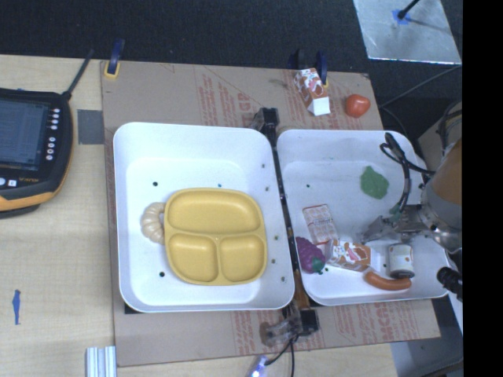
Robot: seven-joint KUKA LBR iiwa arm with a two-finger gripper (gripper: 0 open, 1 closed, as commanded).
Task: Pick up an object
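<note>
White, shallow and crowded, the right bin is the landmark. Against its right wall sits the end effector, low over the floor; whether it grips anything I cannot tell. Candidates lie along the bin's front edge: a can, a sausage, a packet and a purple piece. A green lump lies toward its back. Risks, as I judge them: the can rolling off, neighbours being nudged, or metal scraping the bin's wall.
</note>
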